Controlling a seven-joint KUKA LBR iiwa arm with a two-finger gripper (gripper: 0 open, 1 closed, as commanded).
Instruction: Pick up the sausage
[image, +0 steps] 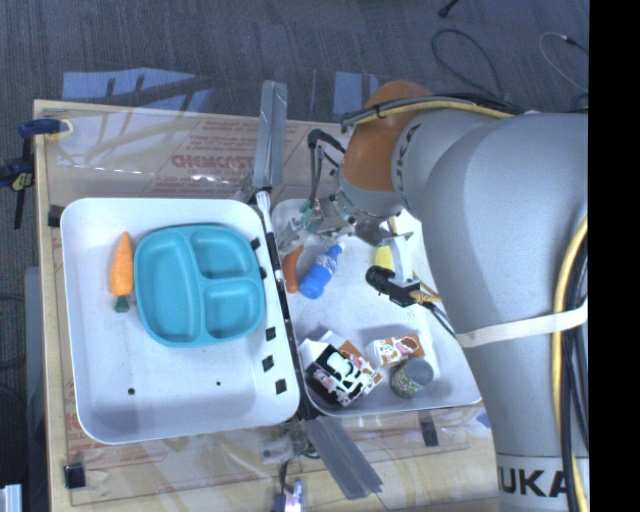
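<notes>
The sausage (290, 269), a short orange-brown piece, lies at the left wall of the right bin (450, 400), just beside the divider. A blue bottle (318, 273) lies slanted right next to it. My gripper (303, 224) hangs low over the bin's top-left corner, just above the sausage and the bottle. The grey arm and its orange band (375, 150) cover the bin's upper right part.
The left bin (90, 390) holds a blue divided plate (198, 282) and a carrot (122, 266) at its left. In the right bin lie a black-and-white packet (340, 373), a snack packet (398, 349), a round tin (411, 377) and a yellow piece (384, 258).
</notes>
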